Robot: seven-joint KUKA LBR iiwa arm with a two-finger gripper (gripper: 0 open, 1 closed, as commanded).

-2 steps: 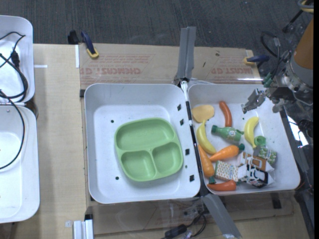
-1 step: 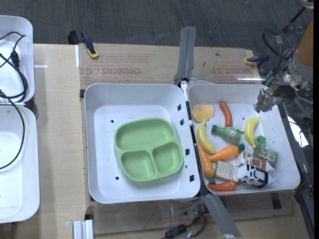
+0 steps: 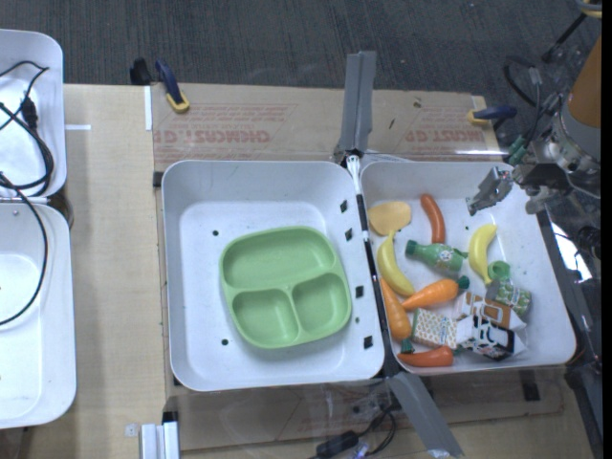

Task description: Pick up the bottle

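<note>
A: Where is the gripper (image 3: pixel 491 191) just now?

B: Over the right bin (image 3: pixel 550 256), near its far right corner. Whether it is apart or together I cannot tell; it is small and blurred.

A: And what lies closest to it?

B: Just below it a yellow banana (image 3: pixel 481 248), standing nearly upright. To its left a red chilli (image 3: pixel 434 218).

A: The bottle?

B: The green bottle (image 3: pixel 435 253) lies on its side, below and to the left of the gripper, between the two bananas and apart from the gripper. The second banana (image 3: pixel 393 267) is just beyond the bottle's cap end, and an orange carrot (image 3: pixel 430 294) lies just under the bottle.

A: Further off?

B: Small printed cartons (image 3: pixel 492 318) are piled at the bin's near edge. Well to the left, the left bin (image 3: pixel 191 285) holds a green divided plate (image 3: pixel 284 286).
</note>
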